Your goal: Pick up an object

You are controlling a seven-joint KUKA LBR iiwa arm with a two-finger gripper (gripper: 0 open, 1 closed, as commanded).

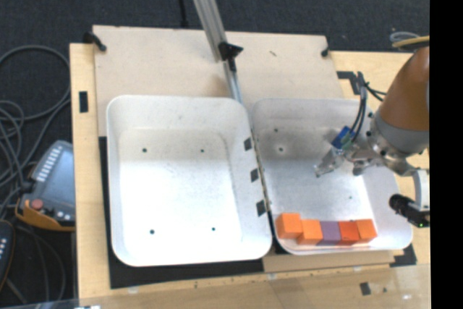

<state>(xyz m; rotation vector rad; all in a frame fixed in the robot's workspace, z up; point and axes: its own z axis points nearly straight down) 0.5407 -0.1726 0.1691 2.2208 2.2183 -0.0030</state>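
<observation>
Your two-finger gripper hangs over the right shallow white bin, grip state can't tell; row of orange/purple blocks sits along near wall, prob. hard to reach.

- My gripper hangs over the middle of the right bin, with bare bin floor on every side of it.
- Toward the camera from my gripper, a row of blocks lies along the bin's near wall: four orange, one purple, all touching, leaving no gap between them.
- To my gripper's left, past the two rims that meet, the left bin offers a wide floor.
- Beyond, a slanted metal rail rises over the surface.
</observation>
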